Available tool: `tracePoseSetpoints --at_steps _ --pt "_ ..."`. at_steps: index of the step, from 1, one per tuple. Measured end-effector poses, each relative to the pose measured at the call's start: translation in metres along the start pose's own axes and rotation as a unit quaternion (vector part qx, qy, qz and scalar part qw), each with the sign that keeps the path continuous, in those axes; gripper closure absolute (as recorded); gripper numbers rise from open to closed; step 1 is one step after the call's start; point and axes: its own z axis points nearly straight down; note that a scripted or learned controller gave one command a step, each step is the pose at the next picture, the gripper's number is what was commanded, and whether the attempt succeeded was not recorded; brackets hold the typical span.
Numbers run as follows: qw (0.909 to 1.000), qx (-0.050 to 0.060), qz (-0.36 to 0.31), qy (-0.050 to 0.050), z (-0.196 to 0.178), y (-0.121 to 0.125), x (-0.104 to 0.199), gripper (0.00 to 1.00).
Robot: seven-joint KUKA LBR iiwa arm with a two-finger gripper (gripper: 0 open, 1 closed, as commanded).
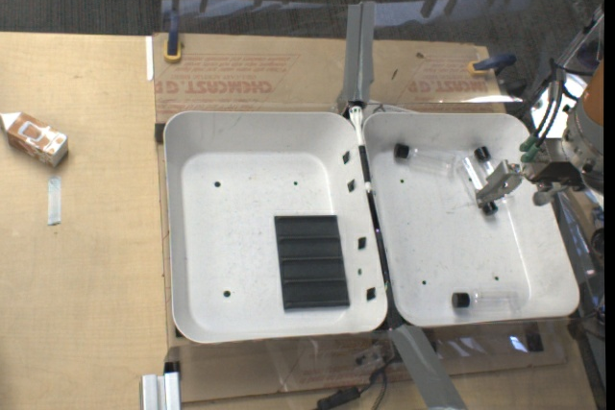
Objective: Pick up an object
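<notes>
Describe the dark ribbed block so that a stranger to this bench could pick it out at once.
Find the two white bins side by side and take the left bin. On its floor, toward the lower right, lies the dark ribbed block, a flat rectangle crossed by grooves. The right bin holds only small clear tubes with black caps, such as the capped tube at its near edge.

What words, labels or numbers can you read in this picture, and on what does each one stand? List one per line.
"CHEMCNST, GF": red print on the cardboard sheet behind the left bin; it reads upside down and blurred, so the letters are uncertain.
Small carton on the bench: its markings are too small to read.
</notes>
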Motion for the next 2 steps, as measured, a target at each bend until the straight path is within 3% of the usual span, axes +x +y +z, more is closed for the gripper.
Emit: tracePoseSetpoints --at_steps 1,2 --pt "0.9995 0.000 -0.030 0.000 0.110 0.030 -0.032 0.00" --pt "0.9935 -0.001 -0.114 0.000 0.194 0.091 -0.055 0.00"
